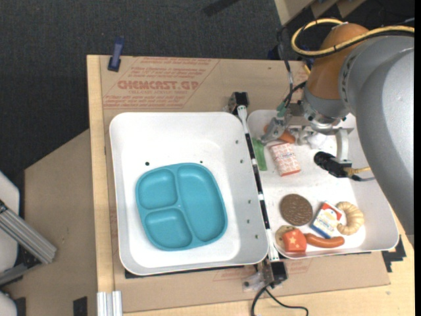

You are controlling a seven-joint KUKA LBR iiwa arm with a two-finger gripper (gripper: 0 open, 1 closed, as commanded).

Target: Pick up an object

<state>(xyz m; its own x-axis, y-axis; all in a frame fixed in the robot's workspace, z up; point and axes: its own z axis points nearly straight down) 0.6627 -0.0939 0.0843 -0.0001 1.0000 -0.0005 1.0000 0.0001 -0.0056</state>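
My gripper is low over the far left corner of the right bin, right by a small orange item. Just in front of it lies a white and red carton, with a green strip along the bin's left wall. Nearer the front are a brown round disc, a red toy vegetable, a sausage, a small blue and white box and a tan pastry ring. The view does not show anything held.
The left bin holds a teal divided plate. The grey arm covers the right bin's far right side. Cardboard lies under both bins, with a blue clip at its far edge.
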